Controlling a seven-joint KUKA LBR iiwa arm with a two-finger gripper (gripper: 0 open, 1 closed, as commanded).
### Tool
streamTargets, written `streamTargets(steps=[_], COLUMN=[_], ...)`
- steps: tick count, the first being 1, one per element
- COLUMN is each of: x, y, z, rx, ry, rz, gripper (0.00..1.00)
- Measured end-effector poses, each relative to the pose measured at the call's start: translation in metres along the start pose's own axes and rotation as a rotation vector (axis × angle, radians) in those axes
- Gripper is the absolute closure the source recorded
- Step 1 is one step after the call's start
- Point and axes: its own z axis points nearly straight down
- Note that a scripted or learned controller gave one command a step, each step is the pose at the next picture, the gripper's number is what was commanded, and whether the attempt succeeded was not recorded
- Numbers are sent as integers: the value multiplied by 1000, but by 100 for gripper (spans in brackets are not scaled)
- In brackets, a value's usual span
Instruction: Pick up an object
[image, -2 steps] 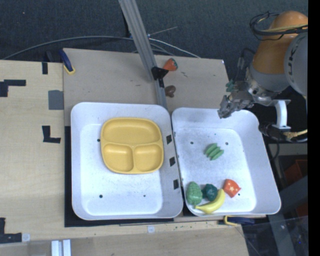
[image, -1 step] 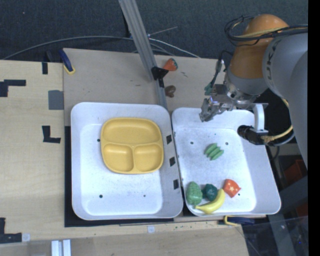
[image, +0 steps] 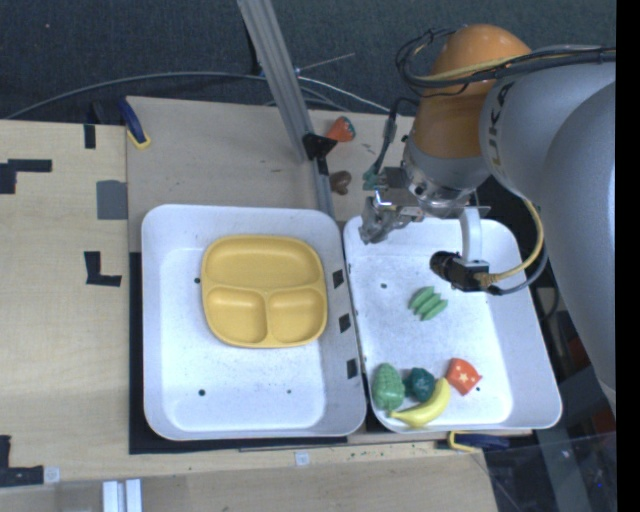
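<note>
Green pod (image: 428, 302) sits well below our gripper (image: 378, 226); finger state unclear, so we could close on nothing.

— What are the bins made of?
— The left bin (image: 170, 330) and the right bin (image: 500, 380) look like smooth white plastic with a slight sheen, speckled with dark marks.
— And the tray?
— The yellow tray (image: 265, 290) is matt plastic, evenly smooth.
— The table?
— The table (image: 60, 330) looks like pale, dull board, maybe wood.
— The arm?
— Its orange band (image: 460, 80) is glossy; the claw (image: 385, 222) seems bare metal. The banana (image: 428, 408) looks like shiny plastic.
</note>
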Motion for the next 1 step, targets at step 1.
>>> streamTargets(steps=[1], x=[62], y=[-9], z=[6], rx=[1], ry=[-1], rz=[0], gripper=[100])
